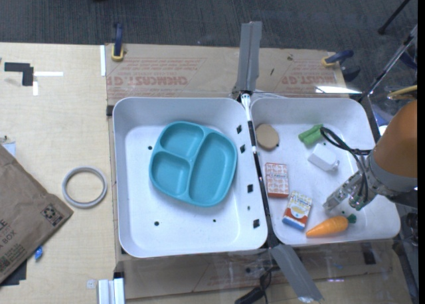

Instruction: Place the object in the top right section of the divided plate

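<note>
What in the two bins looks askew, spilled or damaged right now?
Nothing looks spilled or broken. The blue divided plate sits turned at an angle in the left bin, nothing in its sections. In the right bin the small items lie loosely scattered; the carrot rests by the front wall, close to the end effector.

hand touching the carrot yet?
Cannot tell. In the camera view the hand sits right above the carrot near its green top, and they overlap from this angle, so neither contact nor a gap shows plainly.
</note>
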Available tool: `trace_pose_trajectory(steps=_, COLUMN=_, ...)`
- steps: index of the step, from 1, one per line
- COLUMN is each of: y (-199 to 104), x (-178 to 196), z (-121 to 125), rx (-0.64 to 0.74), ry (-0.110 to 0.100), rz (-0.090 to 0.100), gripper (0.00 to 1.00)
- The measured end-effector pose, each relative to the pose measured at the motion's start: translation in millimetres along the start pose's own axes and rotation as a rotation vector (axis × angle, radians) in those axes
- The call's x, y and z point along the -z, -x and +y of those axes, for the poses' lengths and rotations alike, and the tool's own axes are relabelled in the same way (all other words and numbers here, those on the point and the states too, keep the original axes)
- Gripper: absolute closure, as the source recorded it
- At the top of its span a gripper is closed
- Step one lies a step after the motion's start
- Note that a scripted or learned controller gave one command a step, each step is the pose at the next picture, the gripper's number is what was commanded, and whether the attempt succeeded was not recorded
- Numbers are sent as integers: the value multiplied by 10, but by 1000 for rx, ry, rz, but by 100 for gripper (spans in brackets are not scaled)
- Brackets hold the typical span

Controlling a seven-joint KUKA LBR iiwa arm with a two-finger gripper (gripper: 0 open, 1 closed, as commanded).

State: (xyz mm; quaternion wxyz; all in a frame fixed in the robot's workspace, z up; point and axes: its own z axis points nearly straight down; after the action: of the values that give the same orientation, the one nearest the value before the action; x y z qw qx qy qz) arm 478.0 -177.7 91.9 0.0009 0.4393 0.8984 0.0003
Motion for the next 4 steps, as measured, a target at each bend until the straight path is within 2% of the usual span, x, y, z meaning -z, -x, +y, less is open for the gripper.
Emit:
trace_pose_trajectory(steps=1, y=254, x=8, z=-147, rx=306, ry=1, rz=-2, gripper=100)
trace_pose_trajectory(steps=2, y=264, x=102, z=-141, rx=302, ry=4, rz=-4, gripper=100)
trace_pose_trajectory(steps=3, y=481, x=1, z=-95, rx=497, ry=1, rz=-1, gripper=100)
trace_pose_trajectory(steps=4, y=317, x=2, z=-239, rx=724, ry=1, rz=0, gripper=100)
